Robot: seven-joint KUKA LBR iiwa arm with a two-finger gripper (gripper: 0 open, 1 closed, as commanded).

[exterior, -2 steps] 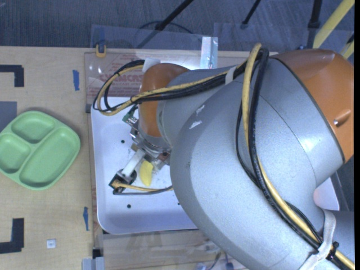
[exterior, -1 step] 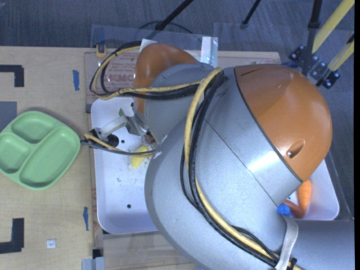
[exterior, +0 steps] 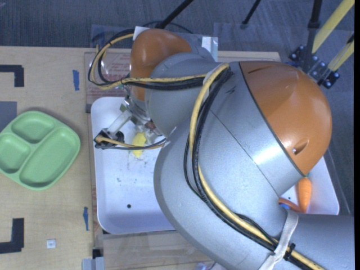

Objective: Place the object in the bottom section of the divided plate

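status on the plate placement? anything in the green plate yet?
Done: nothing yet; all three sections of the green divided plate sit bare on the bench. In hand: the gripper is down in the left white bin, right at a yellow object; whether it has a grip can't be told. Left: lift it, carry it to the plate and set it in the bottom section. An orange carrot lies in the right bin.

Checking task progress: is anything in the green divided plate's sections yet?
Nothing yet. All three sections of the green divided plastic plate show bare green, and a yellow object lies in the white bin.
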